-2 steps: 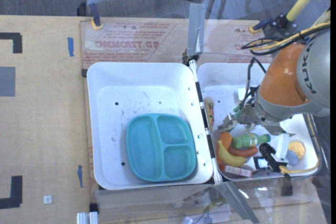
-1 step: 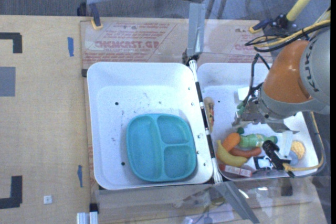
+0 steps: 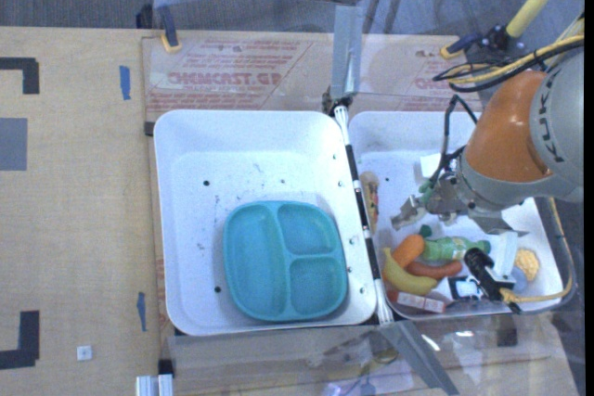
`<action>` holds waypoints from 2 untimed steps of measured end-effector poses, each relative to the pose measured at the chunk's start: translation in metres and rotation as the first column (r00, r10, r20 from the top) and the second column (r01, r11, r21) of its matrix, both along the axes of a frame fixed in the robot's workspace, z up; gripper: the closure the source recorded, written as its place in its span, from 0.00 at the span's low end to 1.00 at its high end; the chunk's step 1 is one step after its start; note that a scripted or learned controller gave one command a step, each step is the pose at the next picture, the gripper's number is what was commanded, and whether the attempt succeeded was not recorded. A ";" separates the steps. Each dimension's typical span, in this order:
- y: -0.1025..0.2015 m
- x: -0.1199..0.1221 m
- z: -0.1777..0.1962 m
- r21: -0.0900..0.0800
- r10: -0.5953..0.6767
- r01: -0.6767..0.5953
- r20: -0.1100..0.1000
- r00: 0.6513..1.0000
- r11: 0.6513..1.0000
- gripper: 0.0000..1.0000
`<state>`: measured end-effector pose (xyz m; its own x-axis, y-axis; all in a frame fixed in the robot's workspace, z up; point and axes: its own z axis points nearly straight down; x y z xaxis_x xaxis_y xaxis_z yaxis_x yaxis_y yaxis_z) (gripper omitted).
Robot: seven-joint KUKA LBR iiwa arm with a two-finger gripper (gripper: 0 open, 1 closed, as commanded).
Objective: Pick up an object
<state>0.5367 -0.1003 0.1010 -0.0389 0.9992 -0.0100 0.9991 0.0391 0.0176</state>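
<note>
Camera view, from above: the grey arm with its orange band (image 3: 506, 139) reaches in from the right over the right-hand white bin (image 3: 394, 130). Its gripper (image 3: 429, 209) hangs low above a heap of small items crowded into that bin's near half; whether it is spread or closed cannot be told, and nothing is seen held. Nearest below it lie an orange carrot-shaped toy (image 3: 406, 249), a yellow banana-shaped toy (image 3: 406, 276) and a green bottle-like piece (image 3: 452, 247). Judged light, rigid, smooth plastic; the rounded surfaces may slip, so a grip across the carrot's middle looks soundest. The banana lies just beside the divider wall, leaving little approach room. The bin's far half offers open space. The left white bin (image 3: 186, 144) carries a turquoise sectioned plate (image 3: 285, 261).
</note>
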 end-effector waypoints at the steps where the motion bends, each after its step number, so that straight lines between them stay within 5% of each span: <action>1: -0.033 -0.052 -0.011 0.005 0.200 -0.200 -0.003 0.980 0.980 0.00; 2: -0.035 -0.051 0.000 -0.001 0.197 -0.197 0.004 0.980 0.980 1.00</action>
